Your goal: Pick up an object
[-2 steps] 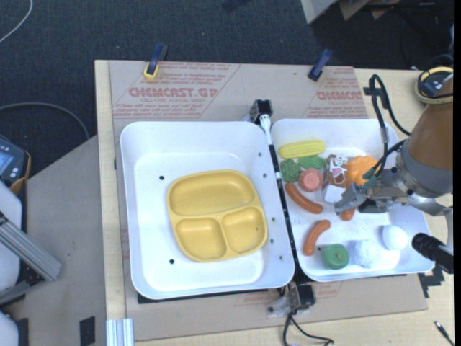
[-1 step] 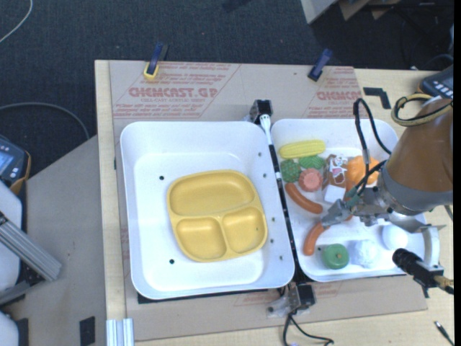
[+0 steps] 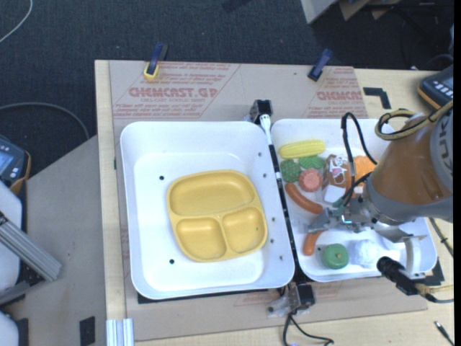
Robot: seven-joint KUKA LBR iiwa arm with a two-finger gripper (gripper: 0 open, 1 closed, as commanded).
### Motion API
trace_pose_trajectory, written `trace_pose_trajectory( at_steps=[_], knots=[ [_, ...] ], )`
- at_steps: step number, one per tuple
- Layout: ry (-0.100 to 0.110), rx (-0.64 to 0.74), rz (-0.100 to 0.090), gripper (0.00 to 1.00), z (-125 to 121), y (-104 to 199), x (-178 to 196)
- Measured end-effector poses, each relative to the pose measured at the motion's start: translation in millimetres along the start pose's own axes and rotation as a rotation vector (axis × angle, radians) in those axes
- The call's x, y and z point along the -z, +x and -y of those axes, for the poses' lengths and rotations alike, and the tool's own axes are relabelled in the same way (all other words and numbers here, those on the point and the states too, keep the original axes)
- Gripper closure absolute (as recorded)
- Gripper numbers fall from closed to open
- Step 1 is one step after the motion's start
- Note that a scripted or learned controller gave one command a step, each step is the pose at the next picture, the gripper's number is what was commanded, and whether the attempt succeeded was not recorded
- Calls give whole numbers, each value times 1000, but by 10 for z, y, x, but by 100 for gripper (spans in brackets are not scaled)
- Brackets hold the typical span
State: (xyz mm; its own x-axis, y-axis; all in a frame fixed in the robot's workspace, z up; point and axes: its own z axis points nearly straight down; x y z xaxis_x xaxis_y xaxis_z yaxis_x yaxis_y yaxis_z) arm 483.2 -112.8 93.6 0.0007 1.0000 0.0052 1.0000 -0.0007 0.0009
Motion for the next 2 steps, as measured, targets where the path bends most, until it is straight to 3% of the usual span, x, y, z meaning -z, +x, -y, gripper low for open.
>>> trace_pose_trajectory(
  at_steps=[1, 2],
  knots=[
    [-7, 1, 3, 100, -15, -2, 135],
    [-4, 2, 7, 100, -37, 18, 559]
  ],
)
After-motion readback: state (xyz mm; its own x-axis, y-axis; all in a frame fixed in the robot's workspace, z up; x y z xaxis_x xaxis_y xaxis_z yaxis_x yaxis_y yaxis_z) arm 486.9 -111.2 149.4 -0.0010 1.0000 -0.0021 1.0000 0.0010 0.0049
